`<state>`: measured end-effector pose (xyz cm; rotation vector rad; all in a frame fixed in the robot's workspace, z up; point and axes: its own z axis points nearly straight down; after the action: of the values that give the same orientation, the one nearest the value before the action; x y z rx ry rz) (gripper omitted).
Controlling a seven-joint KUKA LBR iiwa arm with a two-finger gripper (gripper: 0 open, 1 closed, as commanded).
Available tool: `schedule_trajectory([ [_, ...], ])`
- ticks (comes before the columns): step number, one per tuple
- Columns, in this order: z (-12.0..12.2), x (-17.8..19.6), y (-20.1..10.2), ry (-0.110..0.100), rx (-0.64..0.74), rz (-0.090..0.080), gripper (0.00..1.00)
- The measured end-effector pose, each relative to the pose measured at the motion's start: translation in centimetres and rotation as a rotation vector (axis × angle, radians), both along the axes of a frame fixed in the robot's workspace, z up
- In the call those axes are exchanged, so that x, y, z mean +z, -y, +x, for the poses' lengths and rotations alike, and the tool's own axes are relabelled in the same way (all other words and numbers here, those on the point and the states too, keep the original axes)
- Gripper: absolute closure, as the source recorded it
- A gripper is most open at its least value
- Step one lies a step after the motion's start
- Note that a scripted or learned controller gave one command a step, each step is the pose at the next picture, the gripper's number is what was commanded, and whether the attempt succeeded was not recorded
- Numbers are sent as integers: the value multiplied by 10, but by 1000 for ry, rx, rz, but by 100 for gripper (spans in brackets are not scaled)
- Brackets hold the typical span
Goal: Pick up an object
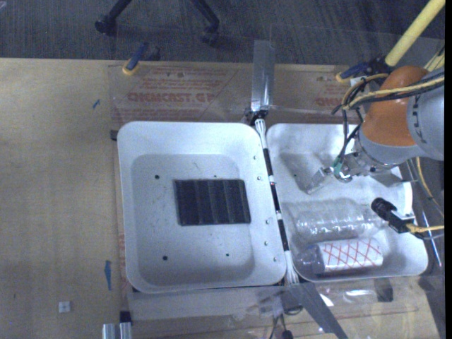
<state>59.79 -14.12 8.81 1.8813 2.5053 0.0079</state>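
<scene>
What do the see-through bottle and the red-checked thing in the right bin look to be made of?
The bottle looks like thin clear plastic: the white bin shows through it, with glints along its ribs. The red-checked can seems to be metal with a printed label, judging by its shiny grey end, though it may be foil-wrapped.

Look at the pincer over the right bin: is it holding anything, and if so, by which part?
It cannot be told. The pincer reaches down into the right bin; nothing is seen between its tips.
</scene>
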Motion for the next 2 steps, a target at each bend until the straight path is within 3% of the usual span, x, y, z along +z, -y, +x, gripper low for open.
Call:
schedule_trajectory([
  [1,-59,1,4,8,94,-3,0],
  [2,-16,0,52,-2,-30,-2,0],
])
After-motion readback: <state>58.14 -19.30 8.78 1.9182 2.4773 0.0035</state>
